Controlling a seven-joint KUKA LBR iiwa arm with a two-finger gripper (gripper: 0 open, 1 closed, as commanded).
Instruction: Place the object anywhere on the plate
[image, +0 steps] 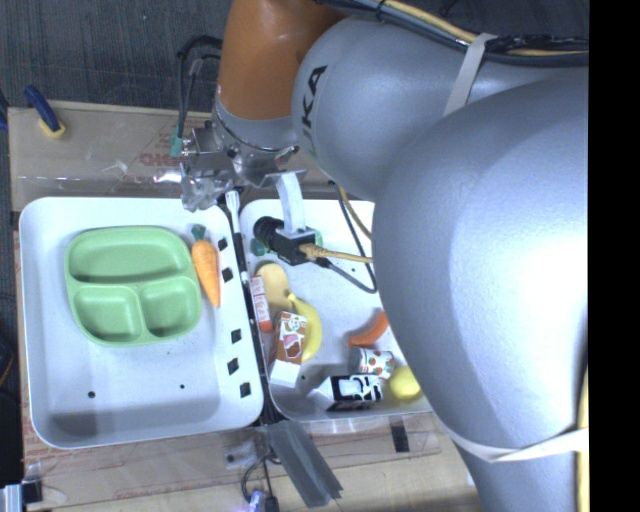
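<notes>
The carrot (206, 272) lies beside the green plate (135, 283), unplaced; the end effector (207, 190) hovers above, grip state unclear; next: regrasp.

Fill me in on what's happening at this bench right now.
A grey KUKA arm reaches in over two white bins, its gripper hovering at the far edge of the left bin. A toy carrot lies in that bin beside the green divided plate, against its right rim rather than in a compartment. The right bin holds a banana and other toy foods.
</notes>
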